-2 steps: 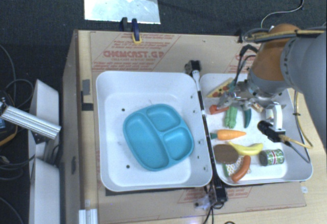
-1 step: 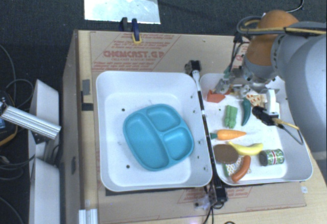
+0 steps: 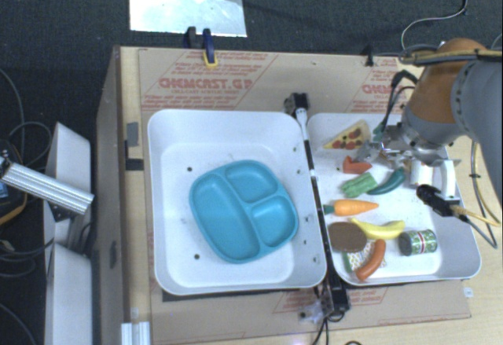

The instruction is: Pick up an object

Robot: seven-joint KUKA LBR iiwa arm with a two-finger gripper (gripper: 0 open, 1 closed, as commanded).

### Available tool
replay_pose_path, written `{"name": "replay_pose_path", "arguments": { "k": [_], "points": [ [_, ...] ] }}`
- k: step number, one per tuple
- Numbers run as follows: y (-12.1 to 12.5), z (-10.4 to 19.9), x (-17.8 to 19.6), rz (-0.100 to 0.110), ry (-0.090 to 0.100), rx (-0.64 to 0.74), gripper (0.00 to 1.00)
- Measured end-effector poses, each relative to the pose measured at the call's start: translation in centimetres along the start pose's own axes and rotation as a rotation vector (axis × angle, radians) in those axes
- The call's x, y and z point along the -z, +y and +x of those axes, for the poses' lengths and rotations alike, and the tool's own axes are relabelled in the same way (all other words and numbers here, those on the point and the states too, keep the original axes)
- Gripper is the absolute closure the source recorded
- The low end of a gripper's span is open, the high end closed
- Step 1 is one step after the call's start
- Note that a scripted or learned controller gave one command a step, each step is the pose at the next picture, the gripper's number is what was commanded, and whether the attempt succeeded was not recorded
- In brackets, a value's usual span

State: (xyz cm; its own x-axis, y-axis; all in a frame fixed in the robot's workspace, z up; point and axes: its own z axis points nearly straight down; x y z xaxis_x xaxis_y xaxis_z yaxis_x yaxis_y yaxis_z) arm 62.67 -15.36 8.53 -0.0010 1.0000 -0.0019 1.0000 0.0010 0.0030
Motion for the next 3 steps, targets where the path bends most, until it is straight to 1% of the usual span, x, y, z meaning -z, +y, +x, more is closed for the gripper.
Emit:
{"name": "replay_pose_path", "arguments": {
  "k": [1,2,3],
  "points": [
    [4.3,6.7,2.9,-0.001,0.002,0.003,0.00],
    [-7.2,2.4,1.4,0.004,0.001,-0.001,0.00],
    [-5.9,6.5,0.1,-0.001,0.003,0.002,0.00]
  ]
}}
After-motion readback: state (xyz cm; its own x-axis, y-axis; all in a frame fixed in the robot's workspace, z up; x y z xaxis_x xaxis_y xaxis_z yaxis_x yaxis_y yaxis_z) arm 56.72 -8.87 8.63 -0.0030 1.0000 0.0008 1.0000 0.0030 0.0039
